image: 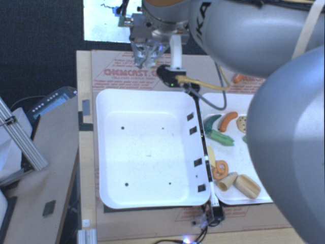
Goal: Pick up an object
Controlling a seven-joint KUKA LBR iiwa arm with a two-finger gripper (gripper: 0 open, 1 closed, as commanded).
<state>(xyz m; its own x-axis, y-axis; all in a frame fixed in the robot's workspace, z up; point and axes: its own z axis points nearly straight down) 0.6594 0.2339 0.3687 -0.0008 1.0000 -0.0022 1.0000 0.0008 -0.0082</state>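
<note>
Beyond the left bin (109,151), jaws (146,60) point downward.

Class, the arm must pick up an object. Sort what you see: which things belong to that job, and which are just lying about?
Job: gripper; right bin holding pretzel, green pepper, sausage, bread roll.

Lying about: left bin, cardboard sheet, grey handheld device.

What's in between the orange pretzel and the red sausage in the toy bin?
In the camera view, a green bean pod lies between the orange pretzel and the red sausage, inside the right bin.
</note>
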